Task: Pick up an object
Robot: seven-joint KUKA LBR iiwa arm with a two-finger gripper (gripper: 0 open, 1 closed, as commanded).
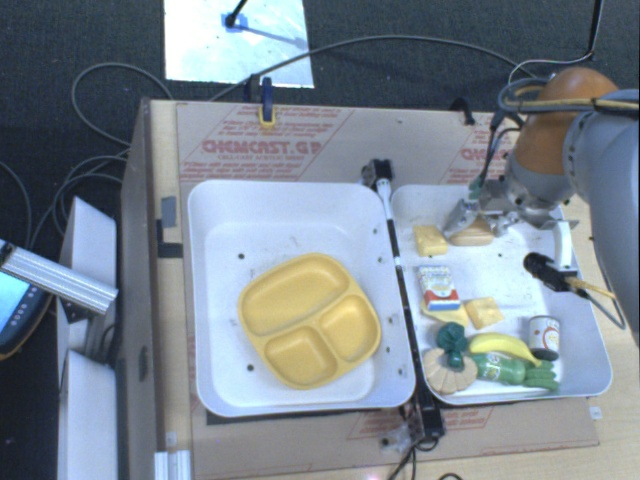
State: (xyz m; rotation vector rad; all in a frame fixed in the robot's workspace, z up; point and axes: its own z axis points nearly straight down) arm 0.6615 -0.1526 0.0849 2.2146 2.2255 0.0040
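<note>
Directly beneath the claw (482, 218) lies a tan piece (470, 236) (claw spread or pressed together: cannot tell).

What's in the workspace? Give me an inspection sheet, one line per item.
Surface: bench bearing a left bin and a right bin, both white.
Job's things: in the right bin, a banana, bottle, can, carton, yellow wedge, yellow square and tan piece.
Clutter: yellow tray in the left bin.
Gripper: gripper low at the right bin's far end, just over the tan piece.
Cables: black cables loop over the floor beyond the bench.
Surroundings: dark floor; white sheet beyond the bench.
</note>
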